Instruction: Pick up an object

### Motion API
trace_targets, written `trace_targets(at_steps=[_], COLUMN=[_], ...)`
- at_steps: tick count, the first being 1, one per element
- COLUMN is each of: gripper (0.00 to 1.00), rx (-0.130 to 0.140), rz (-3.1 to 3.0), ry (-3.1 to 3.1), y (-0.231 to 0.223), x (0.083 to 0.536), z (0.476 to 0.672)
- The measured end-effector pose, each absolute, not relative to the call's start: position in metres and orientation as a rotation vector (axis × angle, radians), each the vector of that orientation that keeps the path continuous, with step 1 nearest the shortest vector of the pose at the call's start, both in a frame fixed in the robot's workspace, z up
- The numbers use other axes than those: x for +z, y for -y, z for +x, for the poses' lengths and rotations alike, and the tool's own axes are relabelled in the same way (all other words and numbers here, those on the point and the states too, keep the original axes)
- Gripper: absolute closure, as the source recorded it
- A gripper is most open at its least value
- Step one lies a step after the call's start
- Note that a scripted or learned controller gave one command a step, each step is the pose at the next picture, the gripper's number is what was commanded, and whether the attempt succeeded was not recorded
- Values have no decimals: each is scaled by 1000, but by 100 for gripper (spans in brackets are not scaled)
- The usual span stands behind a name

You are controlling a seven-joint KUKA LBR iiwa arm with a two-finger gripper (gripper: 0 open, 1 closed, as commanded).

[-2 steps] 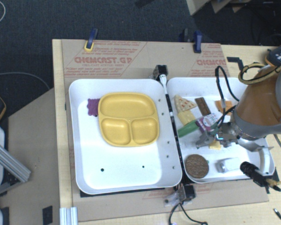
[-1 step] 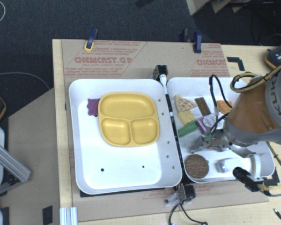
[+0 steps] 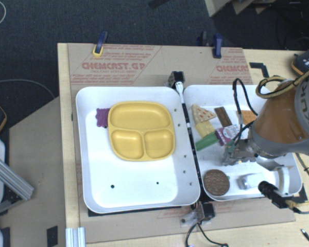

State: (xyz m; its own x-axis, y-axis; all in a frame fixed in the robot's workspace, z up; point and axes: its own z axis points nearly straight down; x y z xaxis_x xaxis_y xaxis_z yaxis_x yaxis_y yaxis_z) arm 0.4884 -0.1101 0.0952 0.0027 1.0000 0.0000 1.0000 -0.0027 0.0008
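- My end effector [image 3: 236,153] is down inside the right bin [image 3: 293,181], near its middle, with my orange-banded wrist [image 3: 278,118] above it covering the bin's right part.
- I cannot tell how my end effector is set, spread or pressed together, and I see nothing clearly between its tips.
- Just beside it on the left lies a green stick [image 3: 206,141], slanted, and a small purple and white packet [image 3: 229,134] sits close against my tool's upper edge.
- Further up the bin are a pale wedge like a slice of cheese [image 3: 203,113] and a brown bar [image 3: 223,117], lying side by side; an orange piece [image 3: 247,117] peeks out next to my wrist.
- Below my tool, near the bin's front edge, rests a round brown disc [image 3: 216,182], and to its right a white object [image 3: 247,181] that is hard to make out against the bin floor.
- A black cable [image 3: 240,99] loops over the bin's upper right.
- The left bin [image 3: 134,187] holds a yellow divided plate [image 3: 141,129] with a purple thing [image 3: 101,117] touching its left rim.
- Both bins stand on a worktop [image 3: 69,138] covered with brown printed sheet, clamped at the far edge.
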Motion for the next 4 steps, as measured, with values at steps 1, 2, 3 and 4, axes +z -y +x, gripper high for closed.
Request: trace_targets(at_steps=[1,2,3,4], gripper=[100,100,100,100], rx=[6,7,3,4], rz=[2215,2214,2217,2214], ry=[-2218,-2220,-2220,-2226], y=[105,97,97,55], x=[157,217,225,222], z=[487,488,489,512])
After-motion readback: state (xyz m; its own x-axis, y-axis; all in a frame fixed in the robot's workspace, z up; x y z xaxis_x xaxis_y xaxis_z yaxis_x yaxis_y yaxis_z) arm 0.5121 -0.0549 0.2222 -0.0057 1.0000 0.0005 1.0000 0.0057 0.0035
